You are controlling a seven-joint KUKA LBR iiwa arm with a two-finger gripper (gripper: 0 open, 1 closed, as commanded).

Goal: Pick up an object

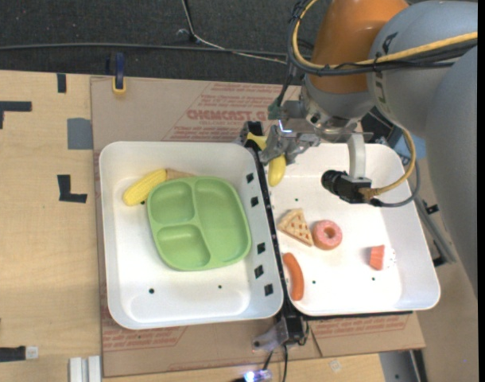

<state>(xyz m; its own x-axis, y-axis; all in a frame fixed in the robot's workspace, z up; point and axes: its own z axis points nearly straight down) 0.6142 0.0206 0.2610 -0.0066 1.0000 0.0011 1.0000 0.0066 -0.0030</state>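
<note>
The gripper (276,151) is hanging over the right bin's (401,293) upper-left corner, its fingers pinching a yellow banana (275,171) lifted above the bin floor.

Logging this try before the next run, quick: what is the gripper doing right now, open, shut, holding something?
Gripper: shut on the small yellow banana, raised at the right bin's upper left corner.

The gripper (276,151) grips a yellow banana (276,170) over the right bin (401,289).
</note>
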